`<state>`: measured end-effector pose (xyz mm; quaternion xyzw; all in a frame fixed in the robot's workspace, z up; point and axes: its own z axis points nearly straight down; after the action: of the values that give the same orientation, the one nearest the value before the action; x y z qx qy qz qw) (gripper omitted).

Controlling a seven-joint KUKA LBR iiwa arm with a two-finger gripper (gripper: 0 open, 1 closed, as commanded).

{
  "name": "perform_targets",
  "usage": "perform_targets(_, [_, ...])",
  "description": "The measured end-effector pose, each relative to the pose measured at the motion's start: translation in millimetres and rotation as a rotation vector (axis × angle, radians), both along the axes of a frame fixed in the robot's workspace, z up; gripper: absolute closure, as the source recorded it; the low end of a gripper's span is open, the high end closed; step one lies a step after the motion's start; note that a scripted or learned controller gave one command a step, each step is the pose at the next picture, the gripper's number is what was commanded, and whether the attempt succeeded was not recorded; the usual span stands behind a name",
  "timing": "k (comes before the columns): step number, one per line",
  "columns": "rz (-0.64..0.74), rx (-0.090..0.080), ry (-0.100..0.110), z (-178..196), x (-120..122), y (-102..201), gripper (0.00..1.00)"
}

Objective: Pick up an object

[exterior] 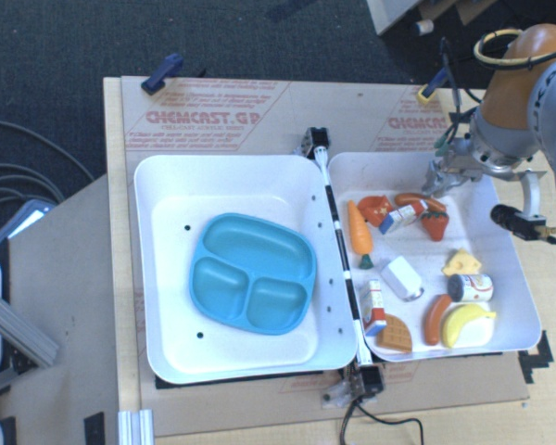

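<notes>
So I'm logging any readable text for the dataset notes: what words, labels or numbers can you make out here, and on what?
"CHEMCAST GP", red, on the brown sheet behind the left bin; the finer lines beneath it are too blurred to read.
The same red print repeats behind the right bin, near; unreadable there.
The small can and tube in the right bin bear labels too small to read.

The right bin (519,276) holds a scatter of toy food. At its upper left an orange carrot (359,229) lies lengthwise beside a red tomato (374,209); a strawberry (435,222) sits to their right. Mid-bin lie a white block (403,277) and a cheese wedge (462,263). Along the lower edge are a yellow banana (467,324), a sausage (435,317) and a brown cookie (395,334).
</notes>
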<state>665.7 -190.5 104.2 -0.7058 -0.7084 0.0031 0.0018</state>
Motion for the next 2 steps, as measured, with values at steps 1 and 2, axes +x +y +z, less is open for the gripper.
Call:
perform_targets(1, [0.0, 0.0, 0.001, -0.3, -0.1, 0.2, 0.0])
perform_targets(2, [-0.003, 0.003, -0.017, -12.9, 4.8, -12.2, 0.0])
